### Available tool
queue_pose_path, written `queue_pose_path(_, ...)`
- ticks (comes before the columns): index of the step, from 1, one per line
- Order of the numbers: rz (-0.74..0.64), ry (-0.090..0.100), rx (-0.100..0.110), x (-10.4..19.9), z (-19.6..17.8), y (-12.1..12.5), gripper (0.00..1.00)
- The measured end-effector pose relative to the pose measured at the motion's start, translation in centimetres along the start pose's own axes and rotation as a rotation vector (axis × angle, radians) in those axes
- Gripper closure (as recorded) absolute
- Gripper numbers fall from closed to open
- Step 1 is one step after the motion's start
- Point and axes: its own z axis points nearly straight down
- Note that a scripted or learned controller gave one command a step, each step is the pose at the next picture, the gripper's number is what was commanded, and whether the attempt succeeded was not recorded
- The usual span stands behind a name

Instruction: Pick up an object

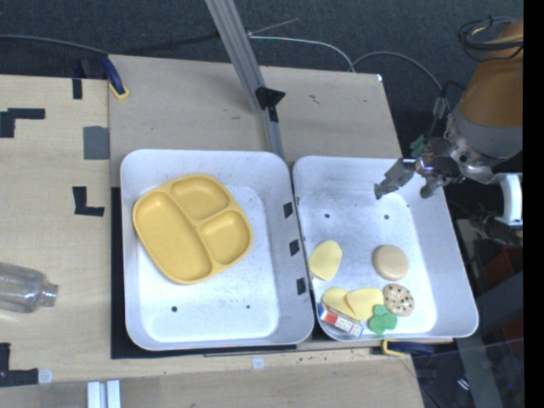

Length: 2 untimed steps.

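My gripper hangs over the right bin's far right part, fingers spread open with nothing between them. Well in front of it, in the bin's near half, lie a tan round cookie, a pale yellow oval piece, a chocolate-chip cookie, two more yellow pieces, a small green piece and a red-and-white packet.
The left bin holds a yellow divided plate. A slanted metal pole rises behind the bins. A clear plastic bottle lies on the bench at far left. The arm's orange band sits at the right edge.
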Motion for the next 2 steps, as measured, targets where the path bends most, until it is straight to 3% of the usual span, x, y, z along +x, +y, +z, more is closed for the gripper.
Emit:
queue_pose_path(1, 0.005, -0.002, 0.007, -3.2, 8.2, -0.3, 0.0)
queue_pose_path(2, 0.0, -0.001, 0.0, -4.0, 9.0, 2.7, 0.0)
